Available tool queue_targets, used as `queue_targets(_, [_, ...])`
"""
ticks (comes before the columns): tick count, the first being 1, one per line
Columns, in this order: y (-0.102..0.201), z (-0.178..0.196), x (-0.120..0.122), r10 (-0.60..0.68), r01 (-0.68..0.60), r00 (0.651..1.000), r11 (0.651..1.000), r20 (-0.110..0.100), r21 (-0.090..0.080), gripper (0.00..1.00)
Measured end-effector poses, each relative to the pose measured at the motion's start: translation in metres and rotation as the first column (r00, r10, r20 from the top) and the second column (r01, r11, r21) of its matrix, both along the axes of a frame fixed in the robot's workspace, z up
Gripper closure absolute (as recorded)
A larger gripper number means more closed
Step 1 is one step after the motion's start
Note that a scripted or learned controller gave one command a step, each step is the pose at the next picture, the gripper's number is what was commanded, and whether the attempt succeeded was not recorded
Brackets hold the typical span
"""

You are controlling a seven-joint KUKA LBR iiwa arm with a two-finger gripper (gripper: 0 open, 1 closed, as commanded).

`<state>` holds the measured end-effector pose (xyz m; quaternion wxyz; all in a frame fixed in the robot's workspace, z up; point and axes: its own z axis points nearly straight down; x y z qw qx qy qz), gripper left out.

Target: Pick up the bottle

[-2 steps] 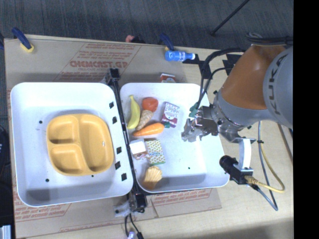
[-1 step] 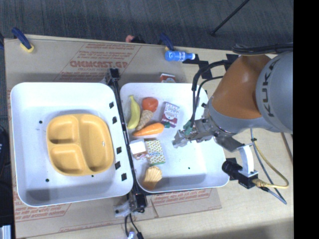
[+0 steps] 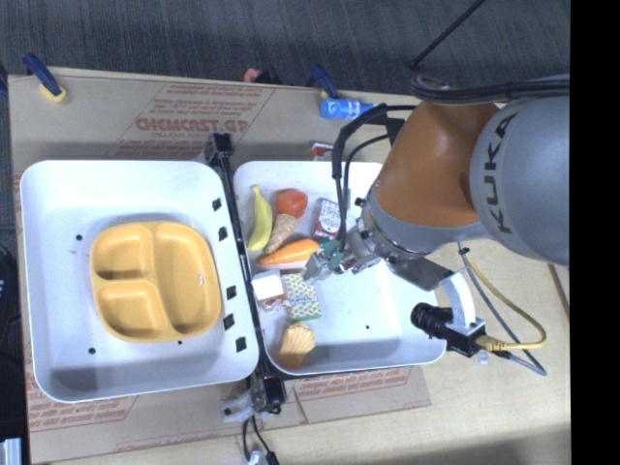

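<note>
My gripper (image 3: 323,262) hangs low over the middle of the right bin (image 3: 387,342), just right of the carrot (image 3: 288,252). The grey and orange arm (image 3: 455,177) covers the bin's right half. A small white and red item (image 3: 328,218), possibly the bottle, pokes out from under the wrist; I cannot tell for sure what it is. Nothing can be made out in the gripper.
The right bin also holds a banana (image 3: 260,218), a tomato (image 3: 291,201), a cone (image 3: 281,229), a white block (image 3: 266,286), a patterned box (image 3: 303,300) and a shell-shaped pastry (image 3: 297,340). A yellow divided plate (image 3: 155,279) lies in the left bin (image 3: 58,192).
</note>
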<state>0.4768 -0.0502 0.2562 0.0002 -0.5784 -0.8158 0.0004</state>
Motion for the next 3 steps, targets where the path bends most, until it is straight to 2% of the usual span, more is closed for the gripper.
queue_targets(1, [0.053, -0.042, -0.001, 0.125, -0.125, 0.992, 0.992, -0.004, 0.001, 1.00])
queue_targets(2, [0.131, -0.046, -0.001, 0.078, -0.078, 0.997, 0.997, -0.002, 0.000, 1.00])
queue_targets(3, [0.031, -0.034, 0.000, 0.195, -0.195, 0.981, 0.981, 0.000, 0.000, 1.00])
